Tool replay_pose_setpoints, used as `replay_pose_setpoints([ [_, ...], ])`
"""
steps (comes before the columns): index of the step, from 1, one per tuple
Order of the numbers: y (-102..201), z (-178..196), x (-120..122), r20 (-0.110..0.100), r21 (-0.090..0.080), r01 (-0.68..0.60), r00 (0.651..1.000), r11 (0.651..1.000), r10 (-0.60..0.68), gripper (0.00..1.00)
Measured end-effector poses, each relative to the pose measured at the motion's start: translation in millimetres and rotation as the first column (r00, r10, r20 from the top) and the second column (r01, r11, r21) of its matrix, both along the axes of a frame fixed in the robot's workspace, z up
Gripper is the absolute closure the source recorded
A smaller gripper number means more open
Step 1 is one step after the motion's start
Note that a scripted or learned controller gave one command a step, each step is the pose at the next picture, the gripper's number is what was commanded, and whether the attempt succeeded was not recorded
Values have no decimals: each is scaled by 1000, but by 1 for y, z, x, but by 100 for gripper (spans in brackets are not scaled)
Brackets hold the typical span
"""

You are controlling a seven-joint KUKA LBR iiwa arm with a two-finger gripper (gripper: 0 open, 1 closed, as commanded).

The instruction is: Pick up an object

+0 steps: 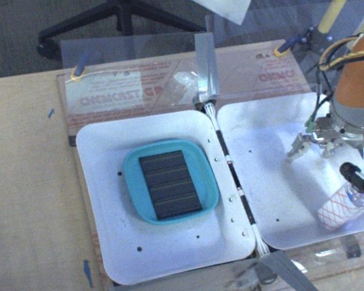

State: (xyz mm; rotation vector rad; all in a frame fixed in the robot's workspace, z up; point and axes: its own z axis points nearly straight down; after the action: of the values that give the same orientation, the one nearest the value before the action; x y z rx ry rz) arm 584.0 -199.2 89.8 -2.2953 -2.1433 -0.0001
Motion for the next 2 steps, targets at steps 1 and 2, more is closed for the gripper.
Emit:
replay_pose_setpoints([
  [1,-10,7,58,1,8,105,994,994,-105,0],
  [2,-2,4,6,-1,4,266,964,964,-266,0],
])
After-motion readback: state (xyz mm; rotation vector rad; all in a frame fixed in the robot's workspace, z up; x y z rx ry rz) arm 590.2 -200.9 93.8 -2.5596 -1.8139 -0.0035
